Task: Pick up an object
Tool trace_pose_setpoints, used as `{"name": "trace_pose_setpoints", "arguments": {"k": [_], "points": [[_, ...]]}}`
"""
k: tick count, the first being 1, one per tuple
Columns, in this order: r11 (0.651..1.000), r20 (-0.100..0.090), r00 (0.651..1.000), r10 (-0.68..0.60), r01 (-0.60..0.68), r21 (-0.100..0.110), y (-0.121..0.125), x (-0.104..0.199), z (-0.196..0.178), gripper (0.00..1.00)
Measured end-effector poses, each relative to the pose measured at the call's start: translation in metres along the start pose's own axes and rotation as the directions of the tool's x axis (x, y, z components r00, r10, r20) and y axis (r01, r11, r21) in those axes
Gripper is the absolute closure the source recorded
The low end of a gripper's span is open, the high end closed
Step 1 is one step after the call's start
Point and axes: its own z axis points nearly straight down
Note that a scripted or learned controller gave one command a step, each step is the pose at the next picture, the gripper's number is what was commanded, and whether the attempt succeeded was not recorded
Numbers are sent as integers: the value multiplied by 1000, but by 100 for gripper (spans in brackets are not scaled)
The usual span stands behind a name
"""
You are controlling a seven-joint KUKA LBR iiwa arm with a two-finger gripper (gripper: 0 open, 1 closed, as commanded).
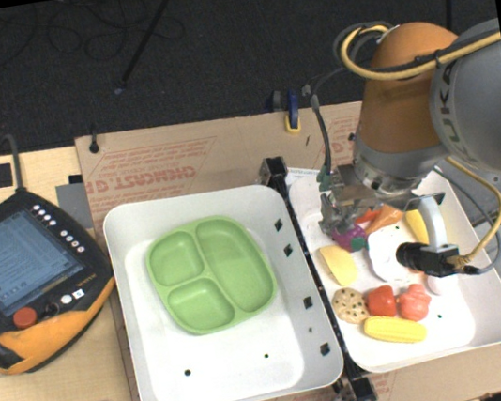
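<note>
Camera view has the gripper point(341, 220) lowered among toy foods at the far side of the right bin point(499, 320), nothing visibly lifted, and I cannot tell how its jaws stand.

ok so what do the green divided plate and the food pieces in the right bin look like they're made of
Green divided plate: apparently moulded plastic, one uniform pale green, smooth with a soft sheen and rounded compartment walls.
Cookie, tomato and yellow corn-like piece: probably toy food in plastic or rubber, judging by the flat saturated colours; the cookie looks matte and speckled. Too small to say more.
</note>
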Motion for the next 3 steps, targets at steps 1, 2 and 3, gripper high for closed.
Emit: {"name": "trace_pose_setpoints", "arguments": {"k": [1, 2, 3], "points": [[1000, 1, 1000, 1, -1, 1, 3, -2, 0, 100], [1000, 2, 1000, -2, 2, 4, 8, 0, 15, 100], [1000, 2, 1000, 3, -3, 4, 5, 1, 16, 100]]}}
